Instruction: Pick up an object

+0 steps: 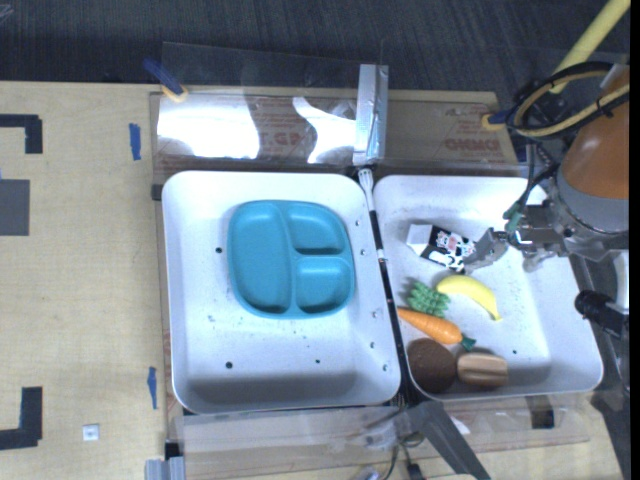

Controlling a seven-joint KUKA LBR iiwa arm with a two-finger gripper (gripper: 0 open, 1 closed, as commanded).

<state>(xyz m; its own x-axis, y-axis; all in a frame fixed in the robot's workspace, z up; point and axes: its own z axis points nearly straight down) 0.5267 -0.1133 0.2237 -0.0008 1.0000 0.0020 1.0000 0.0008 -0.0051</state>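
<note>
The right bin [560,368] holds several toy items. A black-and-white patterned piece [446,247] lies near the bin's middle, with a yellow banana [470,293] just in front of it. A green bunch [428,297], an orange carrot [430,325], a dark brown round fruit [432,365] and a tan-and-brown piece [482,369] lie toward the front. My gripper [508,253] hangs over the right bin, just right of the black-and-white piece and above the banana. It is open, with nothing between its fingers.
In the left bin [190,348] rests a blue divided plate [292,258]. A ridge [380,268] separates the two bins. The grey arm with its orange band [600,163] and cables reaches in over the right bin's far right side.
</note>
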